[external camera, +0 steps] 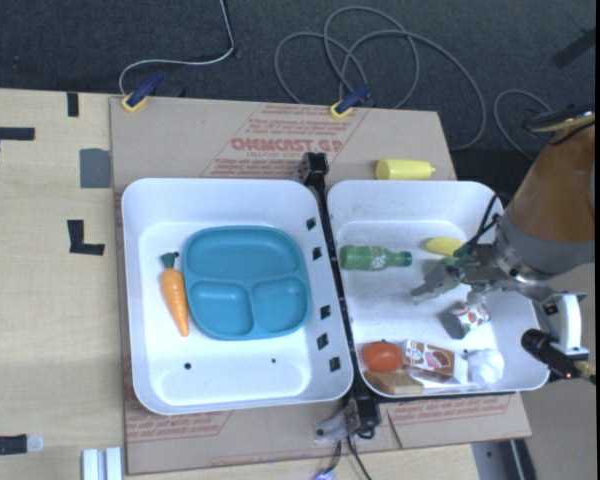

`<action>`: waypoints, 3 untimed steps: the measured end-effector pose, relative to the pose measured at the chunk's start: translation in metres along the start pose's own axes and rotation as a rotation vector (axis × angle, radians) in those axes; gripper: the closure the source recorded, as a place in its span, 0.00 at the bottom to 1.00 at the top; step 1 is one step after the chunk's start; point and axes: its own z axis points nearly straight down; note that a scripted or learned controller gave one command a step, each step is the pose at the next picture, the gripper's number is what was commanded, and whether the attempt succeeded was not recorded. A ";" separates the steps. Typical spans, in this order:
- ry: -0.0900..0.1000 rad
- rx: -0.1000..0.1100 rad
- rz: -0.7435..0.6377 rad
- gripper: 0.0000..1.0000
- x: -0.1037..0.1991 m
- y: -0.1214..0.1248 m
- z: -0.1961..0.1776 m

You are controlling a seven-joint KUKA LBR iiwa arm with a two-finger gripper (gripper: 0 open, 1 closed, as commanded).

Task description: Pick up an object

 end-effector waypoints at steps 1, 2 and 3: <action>0.001 -0.002 -0.001 0.00 -0.022 -0.001 0.090; -0.001 -0.003 -0.001 0.00 -0.050 0.085 0.037; 0.000 0.002 0.001 0.00 -0.079 0.042 0.100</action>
